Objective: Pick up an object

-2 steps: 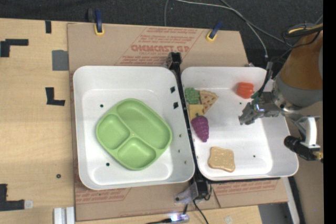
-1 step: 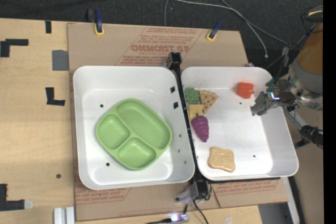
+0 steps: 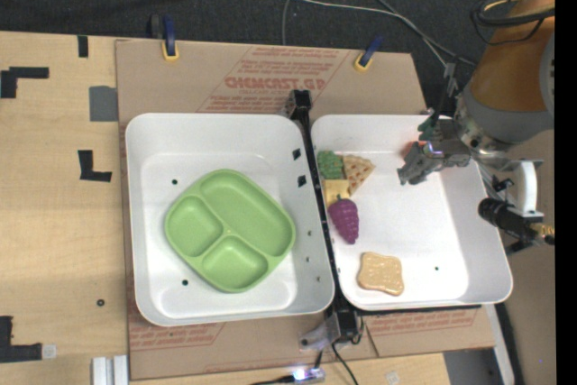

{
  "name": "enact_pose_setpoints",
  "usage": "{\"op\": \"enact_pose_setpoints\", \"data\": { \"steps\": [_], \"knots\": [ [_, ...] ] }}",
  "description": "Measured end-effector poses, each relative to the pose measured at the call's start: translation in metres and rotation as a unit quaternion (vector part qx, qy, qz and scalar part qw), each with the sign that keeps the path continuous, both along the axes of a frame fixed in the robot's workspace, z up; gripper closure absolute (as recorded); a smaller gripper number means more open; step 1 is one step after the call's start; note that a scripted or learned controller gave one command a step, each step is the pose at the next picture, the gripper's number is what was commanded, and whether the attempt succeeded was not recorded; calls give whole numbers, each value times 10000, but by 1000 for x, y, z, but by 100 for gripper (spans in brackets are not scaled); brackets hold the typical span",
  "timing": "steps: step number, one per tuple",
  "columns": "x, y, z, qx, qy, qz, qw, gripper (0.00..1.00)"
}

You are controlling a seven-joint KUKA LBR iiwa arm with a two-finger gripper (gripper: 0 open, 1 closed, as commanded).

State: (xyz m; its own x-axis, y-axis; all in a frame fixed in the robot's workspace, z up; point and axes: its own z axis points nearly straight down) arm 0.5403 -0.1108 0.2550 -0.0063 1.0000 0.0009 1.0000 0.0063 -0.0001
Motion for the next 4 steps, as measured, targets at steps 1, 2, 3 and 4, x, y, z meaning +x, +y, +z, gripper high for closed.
{"op": "enact_pose_setpoints", "data": {
  "steps": [1,2,3,4],
  "knots": [
    [8,45,-3,-1,6,-4,10000,100],
    [21,100,-19,-2,15,-1,10000,100],
    [46,159,-25,-2,4,5,10000,100],
    [72,213,-23,1,-3,4,10000,100]
  ]
}}
